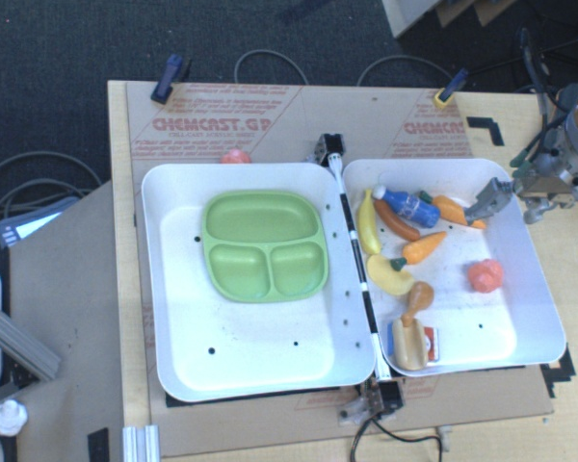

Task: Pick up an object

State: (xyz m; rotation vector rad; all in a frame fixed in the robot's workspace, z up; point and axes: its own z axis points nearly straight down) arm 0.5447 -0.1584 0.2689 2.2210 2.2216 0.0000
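Note:
The right bin [530,287] holds several toy foods. Among them are a yellow banana [368,224], a blue bottle [411,207], a brown sausage [395,222], two orange carrots [453,210] [422,248], a yellow piece [390,275], a brown pear shape [419,298], a hot dog [409,343] and a pink-red strawberry [485,275]. My gripper [511,206] hangs over the bin's far right corner, just right of the upper carrot. Its two grey fingers [487,199] are spread, and nothing sits between them.
The left bin [173,306] holds a green divided plate [265,243]. A small pink object [236,157] lies on the board behind that bin. Clamps [167,77] [451,87] hold the board's far edge. Cables lie off the bench to the left.

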